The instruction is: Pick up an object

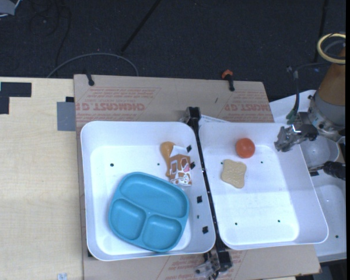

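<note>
- The counter (23, 174) was pale wood; a brown cardboard sheet (163, 101) lay under two white bins, with dark carpet (163, 28) and cables behind.
- The sheet's print read upside down — I could not make it out surely.
- The jaws (287, 134) hung over the right bin's (280, 214) far right rim; released or clenched, I could not tell.
- A red ball (245, 147) lay just left of them, a tan bread slice (234, 173) beyond.
- Farther left, in the left bin (99, 156): a blue divided plate (149, 212), a small printed carton (179, 171).

Two white bins (99, 156) sit side by side on a printed cardboard sheet (163, 101) over a pale wooden table (29, 179). Black cables (93, 57) trail across dark carpet (181, 28) behind.
</note>
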